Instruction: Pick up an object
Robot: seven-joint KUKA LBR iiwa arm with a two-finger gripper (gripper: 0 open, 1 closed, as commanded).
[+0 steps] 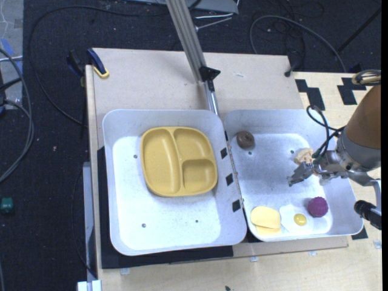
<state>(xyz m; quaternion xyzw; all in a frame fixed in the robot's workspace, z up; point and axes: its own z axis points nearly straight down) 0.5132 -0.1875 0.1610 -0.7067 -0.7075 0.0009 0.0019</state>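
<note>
Nearest the camera, along the near edge of the right bin (267, 144), three small things are seen in a row: a pale yellow slab-like piece (265, 217) at the near left corner, a toy fried egg (297, 218) with a yellow yolk just beside it, and a purple ball-like object (317, 207) further toward the right edge. A small brown round object (245, 139) is seen near the far left corner of the same bin, well apart from the others. The arm (364, 132) is seen reaching in over the right edge of that bin, and its pincer (298, 176) is lowered to the bin floor near the middle right. Whether its fingers are apart or together cannot be told, since they appear only as a dark, blurred shape. A small tan-and-white object (302, 157) is seen just beside the pincer, on its far side; whether it is touched cannot be told, and nothing is seen between the fingers. In the left bin (121, 180), a yellow divided plate (179, 160) with three compartments is seen lying toward the far edge. Both bins are carried side by side on the table (157, 77), with a slanted metal pole (185, 29) rising from its far middle, and a blue-and-yellow clamp (97, 63) at its far left corner.
</note>
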